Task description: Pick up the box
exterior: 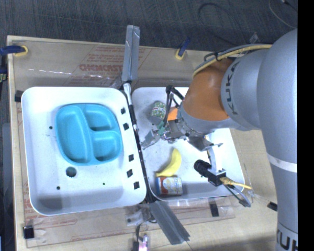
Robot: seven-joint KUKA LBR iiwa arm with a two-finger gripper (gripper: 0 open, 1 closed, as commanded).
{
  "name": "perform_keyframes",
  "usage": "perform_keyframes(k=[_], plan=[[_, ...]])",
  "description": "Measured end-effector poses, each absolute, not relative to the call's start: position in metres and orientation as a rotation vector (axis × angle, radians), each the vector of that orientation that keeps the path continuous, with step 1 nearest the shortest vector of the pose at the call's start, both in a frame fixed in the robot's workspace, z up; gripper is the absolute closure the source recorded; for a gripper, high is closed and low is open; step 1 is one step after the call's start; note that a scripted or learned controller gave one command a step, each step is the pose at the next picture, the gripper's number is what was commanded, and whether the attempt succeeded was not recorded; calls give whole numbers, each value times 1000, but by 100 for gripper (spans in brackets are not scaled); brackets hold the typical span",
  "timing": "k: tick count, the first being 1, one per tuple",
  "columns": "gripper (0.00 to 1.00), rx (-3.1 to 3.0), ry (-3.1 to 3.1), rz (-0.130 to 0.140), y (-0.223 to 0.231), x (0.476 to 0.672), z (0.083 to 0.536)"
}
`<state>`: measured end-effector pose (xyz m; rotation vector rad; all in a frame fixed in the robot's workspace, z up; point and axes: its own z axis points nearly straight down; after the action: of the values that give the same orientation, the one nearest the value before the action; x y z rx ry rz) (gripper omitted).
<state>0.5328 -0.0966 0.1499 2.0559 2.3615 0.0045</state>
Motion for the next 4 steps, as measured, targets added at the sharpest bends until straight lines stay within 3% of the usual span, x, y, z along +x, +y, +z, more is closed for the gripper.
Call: perform_keyframes(k=[1,2,3,4], plan=[[0,2032,2395,15,-120,558,123],[0,1982,2538,-69,-123,625,116],[0,2002,2422,-1,-134,623,149],[0,1970,2451,-3,-147,530,91]])
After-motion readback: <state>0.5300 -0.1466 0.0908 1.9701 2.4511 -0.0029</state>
